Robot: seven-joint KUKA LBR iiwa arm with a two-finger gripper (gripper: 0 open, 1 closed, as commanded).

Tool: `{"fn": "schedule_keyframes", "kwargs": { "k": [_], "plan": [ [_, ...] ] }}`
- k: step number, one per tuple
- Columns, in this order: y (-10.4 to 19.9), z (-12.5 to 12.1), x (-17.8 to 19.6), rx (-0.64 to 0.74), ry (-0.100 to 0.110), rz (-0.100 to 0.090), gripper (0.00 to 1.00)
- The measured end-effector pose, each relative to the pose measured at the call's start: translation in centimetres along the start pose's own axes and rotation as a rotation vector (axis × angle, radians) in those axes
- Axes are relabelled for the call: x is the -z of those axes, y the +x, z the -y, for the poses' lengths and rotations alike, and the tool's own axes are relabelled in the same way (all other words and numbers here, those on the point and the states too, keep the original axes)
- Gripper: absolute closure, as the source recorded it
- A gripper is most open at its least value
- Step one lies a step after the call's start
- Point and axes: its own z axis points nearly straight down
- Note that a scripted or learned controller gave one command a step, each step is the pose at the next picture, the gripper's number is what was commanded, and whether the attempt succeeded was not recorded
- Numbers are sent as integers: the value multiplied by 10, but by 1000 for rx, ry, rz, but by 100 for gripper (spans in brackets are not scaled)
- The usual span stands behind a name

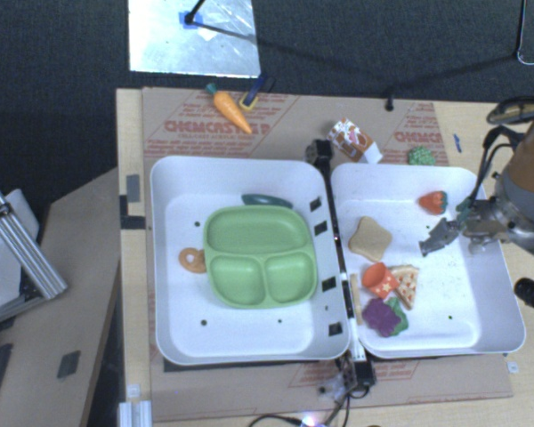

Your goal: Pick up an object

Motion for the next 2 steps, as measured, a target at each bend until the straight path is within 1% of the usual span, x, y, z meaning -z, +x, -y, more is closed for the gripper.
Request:
{"fn": "schedule_keyframes", "kwargs": {
  "k": [1, 2],
  "plan": [
    [0, -3, 6, 3, -12, 2, 0],
    [-5, -11, -51, 1, -9, 1, 0]
  ]
}}
